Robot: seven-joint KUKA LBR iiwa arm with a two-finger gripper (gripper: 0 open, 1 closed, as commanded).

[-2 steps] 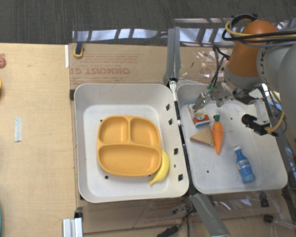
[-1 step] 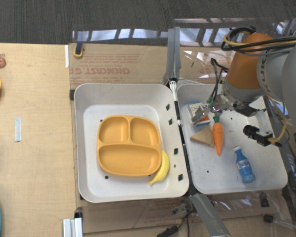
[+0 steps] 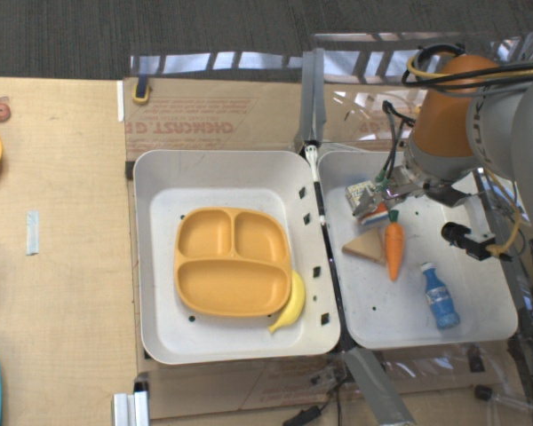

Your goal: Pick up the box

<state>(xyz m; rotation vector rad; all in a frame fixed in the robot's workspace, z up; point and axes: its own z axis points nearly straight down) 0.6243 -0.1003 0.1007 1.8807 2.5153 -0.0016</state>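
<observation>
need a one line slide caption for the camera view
KUKA arm's claw low in the right bin over a small box, beside a carrot and blue bottle; yellow plate and banana in the left bin.

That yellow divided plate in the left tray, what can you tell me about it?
The yellow divided plate looks like smooth plastic, a rounded rectangle with three compartments: two small ones at the far side, one long one nearer the camera. It lies flat in the left bin. A banana rests against its near right corner.
</observation>
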